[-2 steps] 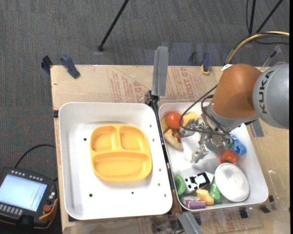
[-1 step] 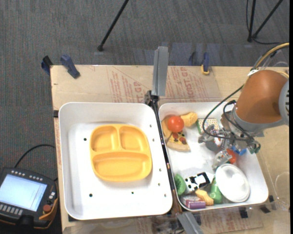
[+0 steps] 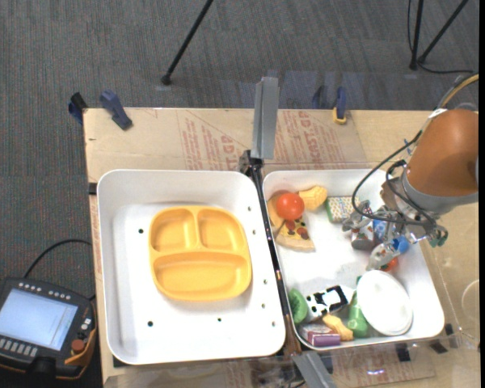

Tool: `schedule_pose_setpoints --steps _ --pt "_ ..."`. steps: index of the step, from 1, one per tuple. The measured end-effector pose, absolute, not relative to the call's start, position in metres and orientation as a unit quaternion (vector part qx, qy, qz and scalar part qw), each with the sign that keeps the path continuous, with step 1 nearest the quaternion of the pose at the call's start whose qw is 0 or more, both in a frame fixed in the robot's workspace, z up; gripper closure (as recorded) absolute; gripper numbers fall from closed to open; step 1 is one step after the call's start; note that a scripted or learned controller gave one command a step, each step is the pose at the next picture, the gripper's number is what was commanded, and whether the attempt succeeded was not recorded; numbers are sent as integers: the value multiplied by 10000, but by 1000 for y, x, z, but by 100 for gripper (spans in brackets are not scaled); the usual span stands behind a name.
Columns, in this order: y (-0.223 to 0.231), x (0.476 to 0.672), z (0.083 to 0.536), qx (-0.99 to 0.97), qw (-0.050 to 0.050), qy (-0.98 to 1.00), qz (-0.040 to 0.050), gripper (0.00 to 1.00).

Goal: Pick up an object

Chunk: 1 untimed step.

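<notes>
From my remote view the gripper (image 3: 377,234) sits low in the right bin (image 3: 433,293), near its right wall among small cluttered items, and I cannot tell how it is set or whether anything is in its grasp. Candidate objects in that bin: a red tomato (image 3: 289,204) and a pizza slice (image 3: 294,234) against the left wall, and a white plate (image 3: 384,301) in the near right corner. The left bin (image 3: 117,297) carries a yellow divided tray (image 3: 200,251); red printing on the bench board (image 3: 218,140) is not legible.
</notes>
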<state>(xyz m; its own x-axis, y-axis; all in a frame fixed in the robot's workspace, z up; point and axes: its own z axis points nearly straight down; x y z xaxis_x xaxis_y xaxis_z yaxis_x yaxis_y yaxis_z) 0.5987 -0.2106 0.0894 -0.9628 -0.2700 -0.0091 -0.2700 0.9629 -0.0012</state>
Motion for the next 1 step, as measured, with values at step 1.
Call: schedule_pose_setpoints --steps 1 --pt "-159 596 88 -1946 17 9809 11 0"
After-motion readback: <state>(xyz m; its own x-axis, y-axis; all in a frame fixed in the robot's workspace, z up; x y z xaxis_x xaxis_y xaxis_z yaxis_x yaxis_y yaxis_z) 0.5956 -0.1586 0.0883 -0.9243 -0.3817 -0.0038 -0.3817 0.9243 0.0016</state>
